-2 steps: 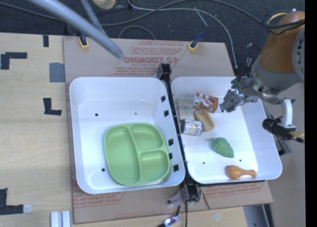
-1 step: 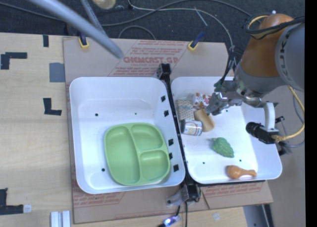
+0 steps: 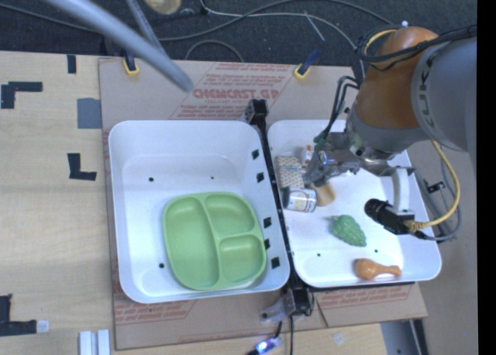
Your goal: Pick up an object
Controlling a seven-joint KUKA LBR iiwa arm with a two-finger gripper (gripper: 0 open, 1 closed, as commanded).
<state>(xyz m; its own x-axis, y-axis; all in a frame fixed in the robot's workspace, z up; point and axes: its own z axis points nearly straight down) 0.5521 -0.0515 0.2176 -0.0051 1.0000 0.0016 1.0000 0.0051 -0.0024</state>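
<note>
- My claw [image 3: 319,169]: lowered over the upper left part of the right bin [image 3: 403,268]; I cannot tell how it is set.
- Small can [image 3: 301,201]: on its side just below my claw, near the bin's left wall.
- Tan piece [image 3: 325,192]: just beside the can, under my wrist.
- Green leafy toy [image 3: 349,230]: mid-bin, apart from the can.
- Orange drumstick-shaped toy [image 3: 375,270]: near the bin's lower edge.
- Patterned cloth [image 3: 290,169]: against the left wall.
- Left bin [image 3: 139,160]: holds a green divided plate [image 3: 213,240].
</note>
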